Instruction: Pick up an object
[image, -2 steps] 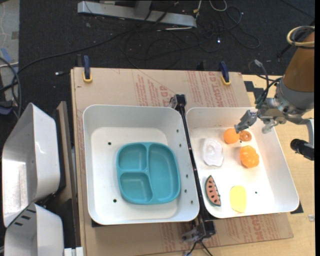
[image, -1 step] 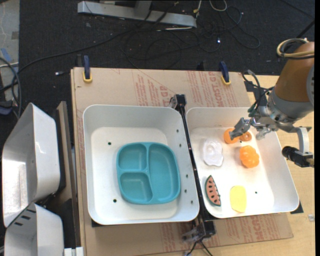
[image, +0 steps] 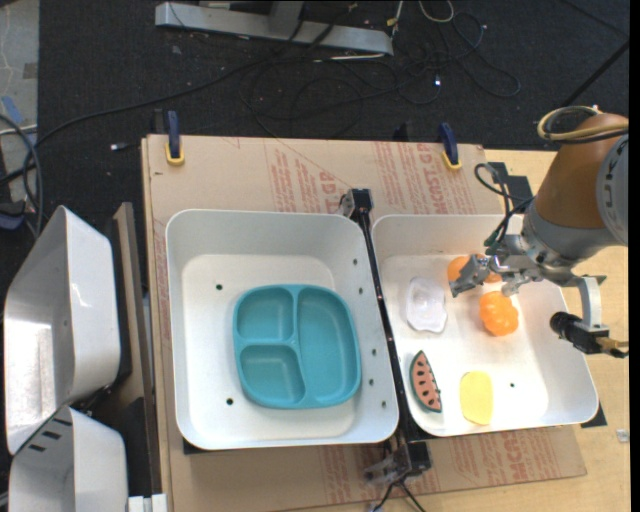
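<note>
From above and at a slant, I see two shallow white bins sitting side by side on a cardboard-covered bench. The left bin (image: 190, 330) holds a teal divided plate (image: 296, 346) with three compartments, lying flat near the bin's middle. The right bin (image: 560, 395) holds the loose things I could pick up: an orange ball-like fruit (image: 499, 313), a small clear or white plastic piece (image: 426, 304), a watermelon slice toy (image: 426, 381) and a flat yellow piece (image: 477, 396). The gripper (image: 487, 274) hangs over the upper middle of the right bin, its metal fingers (image: 468, 282) pointing left and slightly down in the view. The orange fruit lies just below and to the right of the fingertips, close beside them but not between them. A second bit of orange (image: 458, 268) shows just left of the fingers, partly hidden by them, and I cannot tell what it is. The fingers look spread apart, with nothing gripped between them. The arm (image: 585, 200) reaches in from the right edge, its orange band bulky above the grey wrist, bent downward over the bin's far right corner. The white piece lies left of the fingertips, the watermelon slice and yellow piece nearer the front wall, well apart from the gripper.
</note>
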